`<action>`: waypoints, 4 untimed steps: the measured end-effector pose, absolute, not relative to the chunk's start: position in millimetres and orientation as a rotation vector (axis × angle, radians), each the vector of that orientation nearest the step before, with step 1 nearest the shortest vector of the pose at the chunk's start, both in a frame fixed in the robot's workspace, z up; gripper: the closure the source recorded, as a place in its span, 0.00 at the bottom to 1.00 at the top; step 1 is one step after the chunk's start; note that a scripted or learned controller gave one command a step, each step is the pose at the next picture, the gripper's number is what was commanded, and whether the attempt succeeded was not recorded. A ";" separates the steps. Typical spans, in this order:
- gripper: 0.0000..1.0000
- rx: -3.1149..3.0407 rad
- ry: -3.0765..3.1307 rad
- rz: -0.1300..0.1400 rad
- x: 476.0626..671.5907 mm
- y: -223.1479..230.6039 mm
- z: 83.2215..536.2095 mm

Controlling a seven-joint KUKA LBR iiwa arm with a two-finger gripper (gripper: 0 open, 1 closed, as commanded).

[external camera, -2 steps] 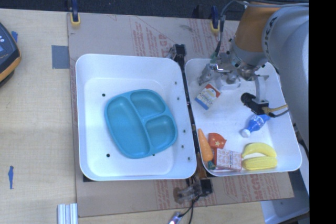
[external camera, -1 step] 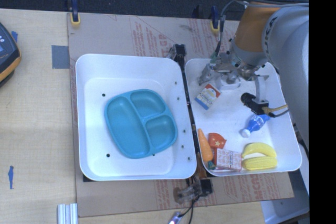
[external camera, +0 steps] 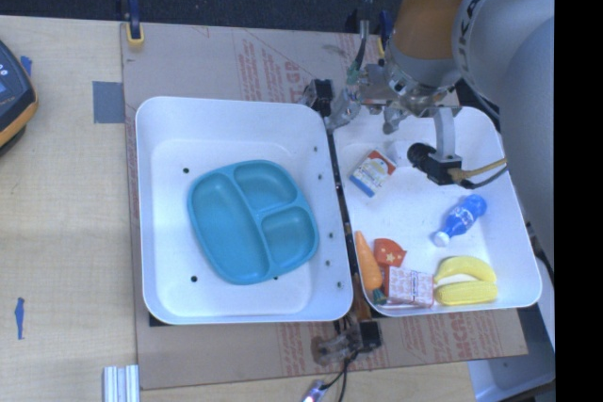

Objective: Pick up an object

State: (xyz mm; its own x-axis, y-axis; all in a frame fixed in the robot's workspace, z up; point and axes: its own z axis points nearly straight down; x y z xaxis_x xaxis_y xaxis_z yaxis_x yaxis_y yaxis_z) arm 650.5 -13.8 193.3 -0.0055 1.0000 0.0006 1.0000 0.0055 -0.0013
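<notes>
Bins sit side by side on the bench: the left bin (external camera: 160, 202) holds a blue divided plate (external camera: 252, 219), and the right bin (external camera: 513, 193) holds the loose things worth picking. The arm (external camera: 490, 24) comes in from the right and hangs over the far end of the right bin, with the gripper (external camera: 396, 113) low over the bin's far left corner.

How far its fingers stand apart I cannot tell (the wrist and cabling crowd that spot), and nothing can be seen held between them.

Nearest thing to it is a small carton (external camera: 372, 172), white with a red patch, lying on the bin floor close to the wall shared with the left bin. From the gripper it lies toward the near edge of the bench and a touch to the left, close by but apart from it. Its long side runs on a slant, from near-left up to far-right, so I judge a grasp would want the fingers turned to close across the short side.

Other choices lie farther toward the near end: a small bottle with a blue cap (external camera: 460, 219), a banana (external camera: 464, 281), a carrot (external camera: 367, 261) along the left wall, a red piece (external camera: 388, 252) and a small printed pack (external camera: 409, 287) just beside it. These crowd together, so the carton, standing alone, looks the easier pick.
</notes>
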 end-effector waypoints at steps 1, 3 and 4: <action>1.00 -2.210 -2.227 0.007 650.0 -14.8 202.5; 0.00 -2.218 -2.224 0.003 631.1 -52.3 234.0; 0.00 -2.214 -2.226 0.007 655.8 -43.3 191.3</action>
